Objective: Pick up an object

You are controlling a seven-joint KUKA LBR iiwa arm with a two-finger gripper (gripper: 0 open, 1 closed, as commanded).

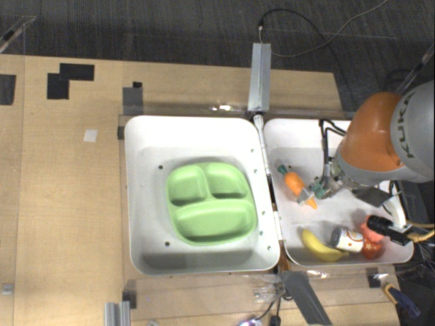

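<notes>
An orange carrot-shaped toy [294, 182] with a green tip lies in the upper left of the right bin [299, 138]. My gripper [317, 191] hangs low just right of the toy's lower end, very close to it or touching it; I cannot tell which. Along the bin's front wall lie a yellow banana [319, 245], a small white and red bottle [346, 239] and a red object [371, 248]. The grey arm with its orange band [370, 141] reaches in from the right and hides part of the bin.
The left bin [146, 148] holds a green divided plate [211, 201] in its middle. A metal post [260, 80] stands behind the rim between the two bins. Wooden bench surface stretches to the left.
</notes>
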